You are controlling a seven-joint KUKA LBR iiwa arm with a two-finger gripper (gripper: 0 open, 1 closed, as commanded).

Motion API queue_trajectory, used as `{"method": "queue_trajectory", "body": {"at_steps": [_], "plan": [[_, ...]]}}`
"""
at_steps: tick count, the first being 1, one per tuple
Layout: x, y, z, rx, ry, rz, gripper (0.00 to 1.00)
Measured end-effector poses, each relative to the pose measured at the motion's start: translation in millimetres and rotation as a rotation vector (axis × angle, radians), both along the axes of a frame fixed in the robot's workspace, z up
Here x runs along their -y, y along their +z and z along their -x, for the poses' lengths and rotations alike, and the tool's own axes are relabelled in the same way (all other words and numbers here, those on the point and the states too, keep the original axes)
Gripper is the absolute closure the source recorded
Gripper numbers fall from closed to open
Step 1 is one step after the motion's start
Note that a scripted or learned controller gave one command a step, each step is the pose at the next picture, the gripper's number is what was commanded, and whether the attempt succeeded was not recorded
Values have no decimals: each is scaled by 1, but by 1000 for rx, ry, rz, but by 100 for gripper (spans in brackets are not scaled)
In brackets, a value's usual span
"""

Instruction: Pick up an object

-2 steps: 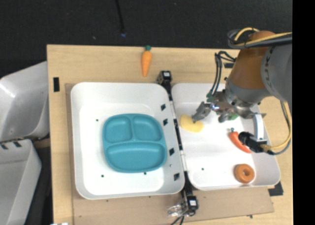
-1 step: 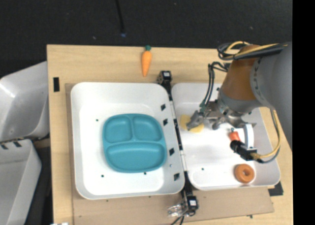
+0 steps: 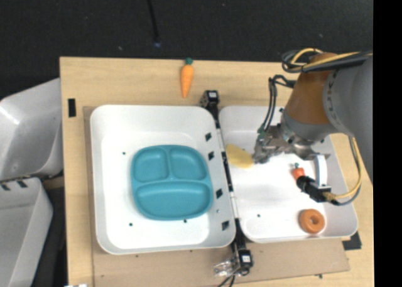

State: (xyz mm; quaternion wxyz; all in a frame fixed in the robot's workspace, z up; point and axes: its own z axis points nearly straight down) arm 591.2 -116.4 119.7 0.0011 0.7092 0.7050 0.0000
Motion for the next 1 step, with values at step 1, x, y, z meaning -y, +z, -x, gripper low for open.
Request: {"method": "queue_trajectory", "body": {"at_steps": [1], "plan": [[6, 64, -2, 6, 0, 1, 100]]}}
